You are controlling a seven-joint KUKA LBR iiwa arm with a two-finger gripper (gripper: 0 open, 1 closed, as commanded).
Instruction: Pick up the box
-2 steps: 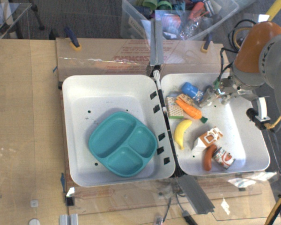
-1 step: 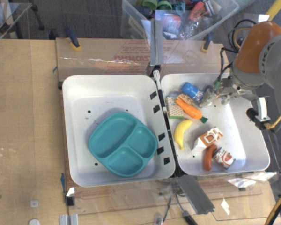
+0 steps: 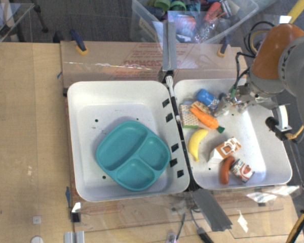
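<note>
The claw (image 3: 229,101) is down inside the right-hand bin (image 3: 276,172), near its far wall, reached in from the right under the orange-banded wrist. Whether it is released or clenched cannot be told at this size and slant; nothing is visibly gripped.

Just beside the claw, to its left, lie a blue object (image 3: 204,95) and a carrot (image 3: 204,116); a flat patterned packet (image 3: 187,116) lies under the carrot against the divider. A banana (image 3: 196,142) lies nearer the middle of the bin.

The box (image 3: 228,148), a small orange-and-white carton, rests on the bin floor toward the near side, apart from the claw, with a sausage (image 3: 224,169) touching its near edge and a second small red-and-white carton (image 3: 241,171) just beside that.

The left-hand bin (image 3: 81,105) holds a teal sectioned plate (image 3: 133,156).

Assessment: pick not yet achieved. The box is ungrasped and on the bin floor. Remaining, in my judgement: reposition over the box, close on it, lift clear. The crowding sausage is a risk to a clean grip
</note>
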